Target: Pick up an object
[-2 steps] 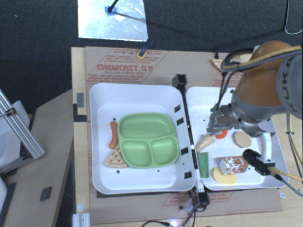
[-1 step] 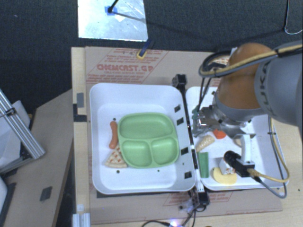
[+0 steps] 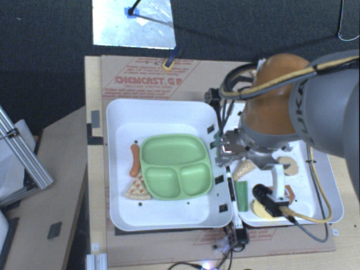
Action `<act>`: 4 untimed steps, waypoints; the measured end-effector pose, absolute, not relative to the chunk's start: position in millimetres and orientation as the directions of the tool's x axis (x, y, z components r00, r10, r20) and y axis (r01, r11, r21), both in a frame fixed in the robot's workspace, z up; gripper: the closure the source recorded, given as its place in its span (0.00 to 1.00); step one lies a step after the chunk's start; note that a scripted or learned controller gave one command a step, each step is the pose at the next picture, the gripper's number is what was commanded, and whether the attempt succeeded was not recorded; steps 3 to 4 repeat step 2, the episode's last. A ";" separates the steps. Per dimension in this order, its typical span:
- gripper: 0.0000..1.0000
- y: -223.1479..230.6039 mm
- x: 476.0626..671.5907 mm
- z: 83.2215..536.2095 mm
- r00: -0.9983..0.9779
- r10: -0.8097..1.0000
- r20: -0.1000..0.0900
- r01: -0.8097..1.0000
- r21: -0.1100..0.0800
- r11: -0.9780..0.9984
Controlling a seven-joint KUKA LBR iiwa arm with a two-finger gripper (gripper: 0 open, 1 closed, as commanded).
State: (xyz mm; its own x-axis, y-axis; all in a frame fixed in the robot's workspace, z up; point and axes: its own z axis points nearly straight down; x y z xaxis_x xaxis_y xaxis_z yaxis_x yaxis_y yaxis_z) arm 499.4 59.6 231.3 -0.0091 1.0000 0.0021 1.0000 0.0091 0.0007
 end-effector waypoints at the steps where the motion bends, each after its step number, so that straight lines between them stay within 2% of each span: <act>1: 1.00 71.5 508.3 228.3 -0.007 1.000 0.001 1.000 0.001 0.007; 4: 1.00 65.0 504.2 234.1 -0.002 1.000 0.001 1.000 0.001 0.002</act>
